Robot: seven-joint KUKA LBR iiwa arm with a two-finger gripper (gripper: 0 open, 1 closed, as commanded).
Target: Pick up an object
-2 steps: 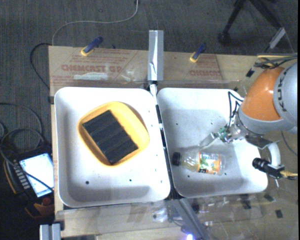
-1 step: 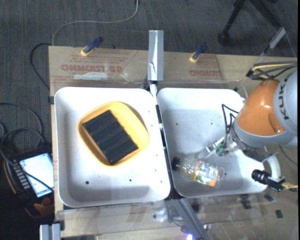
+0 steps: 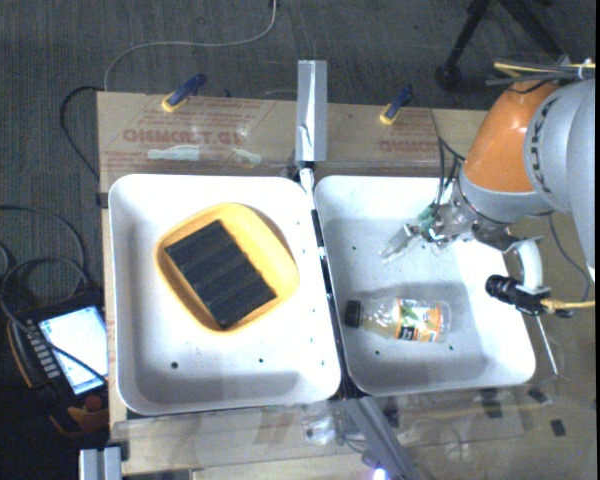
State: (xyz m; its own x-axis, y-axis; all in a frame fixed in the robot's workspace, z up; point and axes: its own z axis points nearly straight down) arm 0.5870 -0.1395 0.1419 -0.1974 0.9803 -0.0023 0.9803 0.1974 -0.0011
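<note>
The bench (image 3: 120, 128) carries two shallow white bins side by side. The left bin (image 3: 140, 368) holds a yellow dish (image 3: 280, 258) with a black ribbed block (image 3: 220, 273) lying in it, set slightly toward the bin's rear half.

The right bin (image 3: 500, 363) holds a clear plastic bottle (image 3: 405, 320) lying on its side near the bin's front edge. Its dark cap points toward the divider between the bins, and its label faces up. The bottle rests on the bin floor, apart from the arm.

The arm (image 3: 525, 153) enters over the right edge of the bench, its orange band above the rear right corner of the right bin. The end effector (image 3: 415, 233) sits low in the rear half of the right bin, behind the bottle and clear of it. Its fingers (image 3: 392, 249) extend toward the divider and appear parted, with nothing visible between them.

Two blue-handled clamps (image 3: 183, 92) grip the rear edge of the bench.
</note>
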